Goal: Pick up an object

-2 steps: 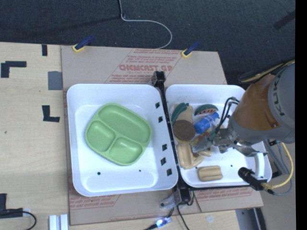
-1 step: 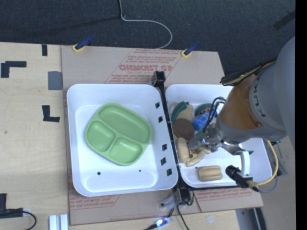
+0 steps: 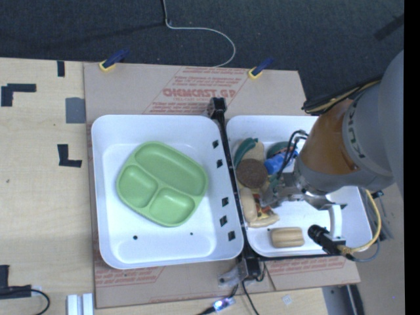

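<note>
The gripper (image 3: 272, 199) sits low in the right bin (image 3: 357, 238); whether it grips anything cannot be told. Just beneath lies a pale wedge (image 3: 254, 210); it should descend squarely.

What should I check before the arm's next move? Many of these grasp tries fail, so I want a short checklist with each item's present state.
1. Gripper is over the right bin, where the objects lie: ok.
2. An object is seen between its fingers: cannot tell, the wrist hides them.
3. Objects near the gripper are separated: not ok; the brown round piece, the cream piece and the blue item crowd together.
4. An easier target stands apart: ok, the tan block lies alone near the bin's front.
5. Green divided plate in the left bin is out of the arm's way: ok.
</note>
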Available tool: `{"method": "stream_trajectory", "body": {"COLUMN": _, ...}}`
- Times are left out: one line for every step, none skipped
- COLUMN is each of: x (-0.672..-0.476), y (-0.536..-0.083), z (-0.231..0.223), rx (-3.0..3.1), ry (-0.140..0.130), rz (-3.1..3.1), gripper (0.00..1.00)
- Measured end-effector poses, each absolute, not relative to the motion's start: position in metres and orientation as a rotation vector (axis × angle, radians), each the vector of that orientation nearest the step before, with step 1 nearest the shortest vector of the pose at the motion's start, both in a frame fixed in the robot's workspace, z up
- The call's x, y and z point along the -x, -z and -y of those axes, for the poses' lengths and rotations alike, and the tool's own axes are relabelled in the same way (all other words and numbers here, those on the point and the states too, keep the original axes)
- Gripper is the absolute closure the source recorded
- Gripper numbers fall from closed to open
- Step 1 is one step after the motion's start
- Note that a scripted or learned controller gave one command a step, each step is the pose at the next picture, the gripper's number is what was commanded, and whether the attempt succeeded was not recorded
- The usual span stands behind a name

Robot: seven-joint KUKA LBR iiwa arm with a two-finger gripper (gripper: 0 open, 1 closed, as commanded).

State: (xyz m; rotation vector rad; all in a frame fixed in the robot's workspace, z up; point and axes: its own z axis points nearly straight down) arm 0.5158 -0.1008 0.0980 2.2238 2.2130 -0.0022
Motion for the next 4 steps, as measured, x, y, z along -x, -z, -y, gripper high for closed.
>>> {"method": "stream_trajectory", "body": {"x": -0.559, "y": -0.189, "z": 0.027, "rx": -2.208, "ry": -0.009, "rz": -2.228, "gripper": 1.00}}
{"method": "stream_trajectory", "body": {"x": -0.575, "y": -0.232, "z": -0.054, "rx": -2.209, "ry": -0.007, "rz": -2.232, "gripper": 1.00}}
{"method": "stream_trajectory", "body": {"x": -0.571, "y": -0.419, "z": -0.112, "rx": -2.205, "ry": -0.025, "rz": -2.226, "gripper": 1.00}}
{"method": "stream_trajectory", "body": {"x": -0.564, "y": -0.301, "z": -0.133, "rx": -2.222, "ry": 0.015, "rz": -2.229, "gripper": 1.00}}
